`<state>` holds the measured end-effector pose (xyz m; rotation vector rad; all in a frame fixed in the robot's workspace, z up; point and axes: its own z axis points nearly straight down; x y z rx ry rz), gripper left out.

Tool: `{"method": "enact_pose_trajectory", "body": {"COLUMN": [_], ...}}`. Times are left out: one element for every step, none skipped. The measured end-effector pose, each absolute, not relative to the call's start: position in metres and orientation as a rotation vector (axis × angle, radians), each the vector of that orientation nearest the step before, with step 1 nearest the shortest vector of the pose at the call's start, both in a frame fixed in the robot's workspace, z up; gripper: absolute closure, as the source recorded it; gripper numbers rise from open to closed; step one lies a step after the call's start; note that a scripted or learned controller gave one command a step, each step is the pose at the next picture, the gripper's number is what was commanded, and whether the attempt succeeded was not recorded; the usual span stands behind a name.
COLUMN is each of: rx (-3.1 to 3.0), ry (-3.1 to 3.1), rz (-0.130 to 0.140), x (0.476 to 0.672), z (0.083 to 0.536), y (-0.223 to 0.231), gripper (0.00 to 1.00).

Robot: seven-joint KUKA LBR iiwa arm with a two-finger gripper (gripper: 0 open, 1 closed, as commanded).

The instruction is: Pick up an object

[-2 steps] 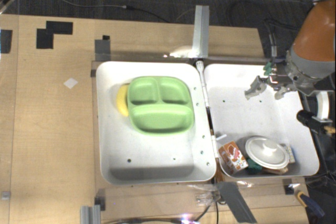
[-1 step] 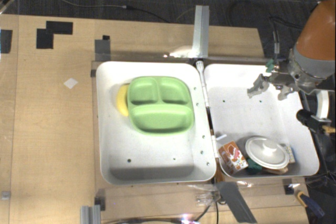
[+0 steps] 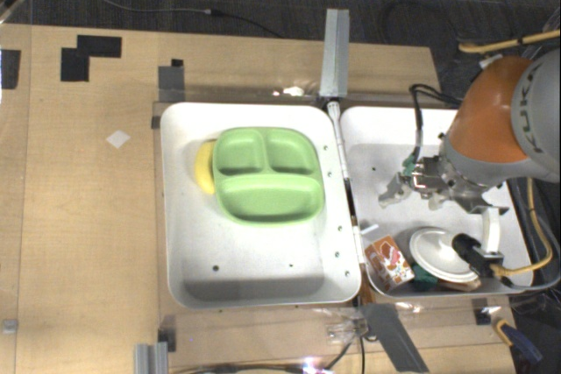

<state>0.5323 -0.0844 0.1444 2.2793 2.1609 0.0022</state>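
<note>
The claw (image 3: 405, 182) hangs over the right bin (image 3: 377, 129), above bare white floor toward the bin's middle, with the grey arm and its orange band reaching in from the right. Whether the claw is spread or pressed together I cannot tell from here, and nothing shows in its grasp.

The things to pick lie at the near end of that bin. A small packet (image 3: 388, 263) sits in the near left corner, brown with red and white print, lying flat. Its long axis runs from far left to near right, at a slant to the bin's walls. Just to its right is a round white dish (image 3: 434, 251), with a bit of something teal (image 3: 423, 279) peeping out at its near left edge.

In the left bin (image 3: 245, 276) a green plate (image 3: 266, 173) with three compartments lies toward the far side. A yellow thing (image 3: 203, 169) shows at the plate's left edge, touching it.
</note>
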Motion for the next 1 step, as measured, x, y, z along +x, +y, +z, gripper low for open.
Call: {"method": "enact_pose_trajectory", "body": {"rx": [2.106], "ry": [2.328], "rz": [0.004], "x": [0.4964], "z": [0.1065], "y": [-0.0841], "gripper": [0.0]}}
